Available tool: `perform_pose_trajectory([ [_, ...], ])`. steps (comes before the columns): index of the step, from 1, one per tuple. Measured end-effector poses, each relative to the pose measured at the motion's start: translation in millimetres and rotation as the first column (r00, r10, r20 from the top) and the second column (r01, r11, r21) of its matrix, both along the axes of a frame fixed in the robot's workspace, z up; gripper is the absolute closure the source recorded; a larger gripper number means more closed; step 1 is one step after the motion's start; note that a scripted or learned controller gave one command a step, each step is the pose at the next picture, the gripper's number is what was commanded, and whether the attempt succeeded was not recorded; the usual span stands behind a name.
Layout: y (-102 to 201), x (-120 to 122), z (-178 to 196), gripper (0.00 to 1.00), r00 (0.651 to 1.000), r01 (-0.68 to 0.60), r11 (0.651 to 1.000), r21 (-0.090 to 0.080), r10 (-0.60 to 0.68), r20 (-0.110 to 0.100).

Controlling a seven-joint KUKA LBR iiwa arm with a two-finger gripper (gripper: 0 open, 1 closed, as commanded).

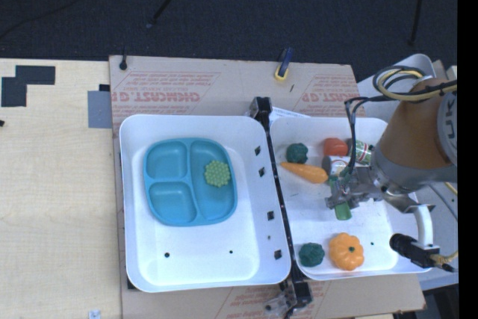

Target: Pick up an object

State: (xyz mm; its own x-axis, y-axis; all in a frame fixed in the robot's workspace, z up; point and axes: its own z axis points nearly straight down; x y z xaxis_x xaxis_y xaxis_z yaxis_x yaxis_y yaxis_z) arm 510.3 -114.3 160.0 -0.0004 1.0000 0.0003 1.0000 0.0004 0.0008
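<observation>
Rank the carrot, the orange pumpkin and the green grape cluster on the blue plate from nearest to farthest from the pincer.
Measured from the pincer in the right bin:
1. Carrot, just to its left in the same bin.
2. Orange pumpkin, below it near the bin's front edge.
3. Green grape cluster, far left, in the blue plate's upper right compartment in the other bin.

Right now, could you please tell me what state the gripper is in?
Gripper: low in the right bin, over a small green object; open or shut cannot be told, nor whether it holds anything.
</observation>
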Motion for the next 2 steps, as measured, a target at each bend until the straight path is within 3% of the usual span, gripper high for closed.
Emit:
perform_pose_trajectory([
  [1, -6.0, -8.3, 49.2, 1.00, 1.000, 0.002, 1.000, 0.000, -0.002, -0.001],
  [2, -6.7, -7.9, 68.3, 1.00, 1.000, 0.000, 1.000, 0.000, 0.000, -0.001],
])
